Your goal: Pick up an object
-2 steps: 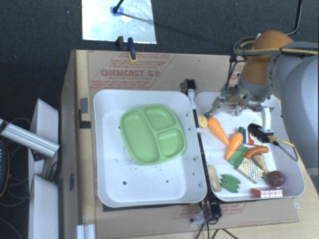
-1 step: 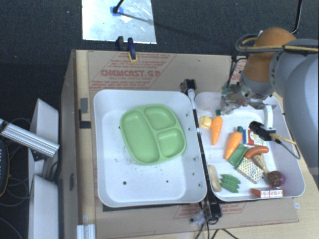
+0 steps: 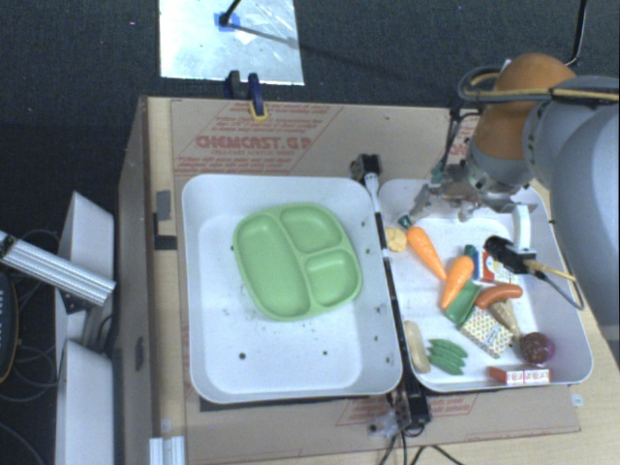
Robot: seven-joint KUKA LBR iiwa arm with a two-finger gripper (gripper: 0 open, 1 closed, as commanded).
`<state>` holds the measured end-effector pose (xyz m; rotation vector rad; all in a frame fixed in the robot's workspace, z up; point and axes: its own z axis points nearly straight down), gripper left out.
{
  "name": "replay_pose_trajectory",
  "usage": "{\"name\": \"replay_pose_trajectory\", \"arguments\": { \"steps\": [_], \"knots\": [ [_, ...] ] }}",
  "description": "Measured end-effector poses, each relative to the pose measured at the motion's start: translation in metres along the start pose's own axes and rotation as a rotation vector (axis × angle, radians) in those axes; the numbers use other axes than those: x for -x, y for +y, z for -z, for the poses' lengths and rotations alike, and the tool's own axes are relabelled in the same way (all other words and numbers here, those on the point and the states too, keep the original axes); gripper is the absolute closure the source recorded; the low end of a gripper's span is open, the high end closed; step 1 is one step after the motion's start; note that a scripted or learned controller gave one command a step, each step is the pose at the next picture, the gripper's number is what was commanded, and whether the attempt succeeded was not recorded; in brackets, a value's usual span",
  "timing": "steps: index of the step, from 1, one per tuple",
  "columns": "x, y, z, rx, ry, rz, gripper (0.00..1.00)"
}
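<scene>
Camera view: two white bins side by side on the surface (image 3: 281, 143). The left bin (image 3: 223, 356) holds a green divided plate (image 3: 295, 260), nothing else worth picking. The right bin (image 3: 578, 342) is cluttered with small toy foods.

The hand (image 3: 448, 200) hangs over the upper part of the right bin, centre-right of the frame, arm coming in from the right. Cannot tell if it is wide or narrow, since it is too small and blurred. Nothing visibly held.

The likely target is the orange carrot (image 3: 424, 250), just below the hand and lying flat on the bin floor near the divider, tilted. A small pale yellow piece (image 3: 395, 238) sits just beside its upper left end. A second carrot (image 3: 457, 277) lies near it to the lower right. Green pea pods (image 3: 448, 355) are lower down, well apart.

Handling, as a guess: the carrot looks like moulded plastic, so light, stiff, smooth and not fragile. Its tapered shape may let it squirt out if pinched near the thin end. Better to take it across the thick middle, at right angles to its long axis, coming straight down. The yellow piece may get nudged.
</scene>
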<state>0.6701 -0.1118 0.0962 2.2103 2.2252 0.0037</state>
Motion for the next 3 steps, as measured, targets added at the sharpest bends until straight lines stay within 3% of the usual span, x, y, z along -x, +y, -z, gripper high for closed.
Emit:
{"name": "replay_pose_trajectory", "arguments": {
  "steps": [1,2,3],
  "knots": [
    [0.061,-0.002,-0.011,-0.002,0.000,-0.005,0.00],
    [0.076,-0.034,-0.011,-0.003,0.000,-0.005,0.00],
    [0.047,-0.001,-0.011,-0.002,0.002,-0.003,0.00]
  ]
}}
